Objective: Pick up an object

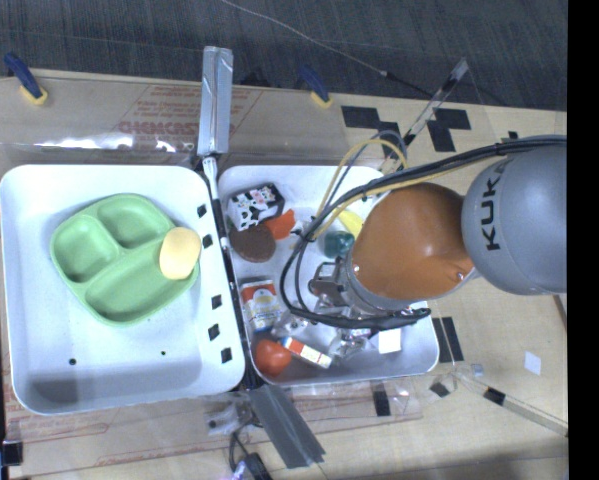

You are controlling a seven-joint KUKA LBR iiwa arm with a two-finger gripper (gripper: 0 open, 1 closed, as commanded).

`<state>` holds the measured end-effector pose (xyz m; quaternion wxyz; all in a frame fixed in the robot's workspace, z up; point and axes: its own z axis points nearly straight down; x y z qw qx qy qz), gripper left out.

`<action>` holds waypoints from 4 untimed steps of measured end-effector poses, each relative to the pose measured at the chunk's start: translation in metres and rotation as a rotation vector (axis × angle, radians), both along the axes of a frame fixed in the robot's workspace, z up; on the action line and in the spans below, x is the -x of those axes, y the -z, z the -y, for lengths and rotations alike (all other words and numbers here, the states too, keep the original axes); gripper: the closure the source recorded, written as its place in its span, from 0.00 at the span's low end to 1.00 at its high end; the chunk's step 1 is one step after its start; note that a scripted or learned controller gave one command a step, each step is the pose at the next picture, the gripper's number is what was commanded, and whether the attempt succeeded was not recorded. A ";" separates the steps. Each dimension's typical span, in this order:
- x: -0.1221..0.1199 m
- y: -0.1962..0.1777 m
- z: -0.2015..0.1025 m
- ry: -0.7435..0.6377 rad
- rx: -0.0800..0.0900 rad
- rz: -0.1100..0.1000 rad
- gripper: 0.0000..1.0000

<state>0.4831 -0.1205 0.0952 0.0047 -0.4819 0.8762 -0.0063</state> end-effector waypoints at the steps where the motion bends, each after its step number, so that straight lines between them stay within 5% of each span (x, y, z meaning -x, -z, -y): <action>1: -0.002 -0.010 -0.002 -0.004 -0.001 0.004 1.00; 2: -0.092 -0.113 -0.036 -0.050 -0.006 -0.006 1.00; 3: -0.152 -0.167 -0.060 -0.018 -0.007 -0.008 1.00; 4: -0.174 -0.180 -0.058 -0.192 -0.006 -0.011 1.00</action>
